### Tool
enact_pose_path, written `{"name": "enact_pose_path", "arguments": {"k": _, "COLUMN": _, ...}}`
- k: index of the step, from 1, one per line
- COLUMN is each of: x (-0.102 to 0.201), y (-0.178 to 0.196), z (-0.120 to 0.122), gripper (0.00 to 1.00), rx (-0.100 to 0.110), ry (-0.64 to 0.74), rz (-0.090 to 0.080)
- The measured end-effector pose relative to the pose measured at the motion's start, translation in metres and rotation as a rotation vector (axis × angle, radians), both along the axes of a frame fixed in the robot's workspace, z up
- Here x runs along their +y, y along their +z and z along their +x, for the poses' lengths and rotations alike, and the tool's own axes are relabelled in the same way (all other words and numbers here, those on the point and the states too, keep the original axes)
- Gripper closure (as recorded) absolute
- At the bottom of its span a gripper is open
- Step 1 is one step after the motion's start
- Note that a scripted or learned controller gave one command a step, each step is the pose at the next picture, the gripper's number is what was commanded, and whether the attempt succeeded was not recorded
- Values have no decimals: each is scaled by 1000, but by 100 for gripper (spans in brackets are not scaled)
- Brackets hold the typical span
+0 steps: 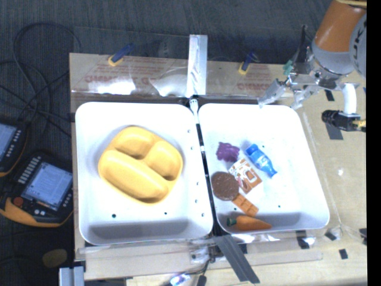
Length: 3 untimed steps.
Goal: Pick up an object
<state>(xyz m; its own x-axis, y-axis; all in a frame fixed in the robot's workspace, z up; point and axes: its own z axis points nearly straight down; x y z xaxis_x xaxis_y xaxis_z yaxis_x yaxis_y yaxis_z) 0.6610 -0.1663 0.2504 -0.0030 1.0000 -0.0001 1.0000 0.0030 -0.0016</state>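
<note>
the arm (340,22), cut off by the frame's top right corner, is hanging beyond the far right corner of the right bin (297,159). its gripper (280,91) is too small and cluttered to read. inside that bin are lying a blue bottle (261,160), a purple toy (227,151), a brown disc (225,185) and a carrot (249,223), the last half shadowed against the near wall.

Arm (344,22) cut off at the frame's 1 o'clock corner, upper links out of sight. Gripper (280,91) too small and blurred to judge the fingers. Wrapper (246,177) print unreadable. Pendant (37,189) at 8 o'clock cropped by the left edge, screen blurred.
</note>
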Motion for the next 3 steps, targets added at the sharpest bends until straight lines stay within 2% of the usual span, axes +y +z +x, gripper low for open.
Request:
{"name": "enact_pose_path", "arguments": {"k": 1, "x": 4, "y": -156, "z": 8, "gripper": 0, "rx": -1, "ry": -15, "rz": -4}}
{"name": "enact_pose_path", "arguments": {"k": 2, "x": -9, "y": -161, "z": -51, "gripper": 0, "rx": -10, "ry": 68, "rz": -3}}
{"name": "enact_pose_path", "arguments": {"k": 3, "x": -10, "y": -151, "z": -50, "gripper": 100, "rx": -13, "ry": 67, "rz": -3}}
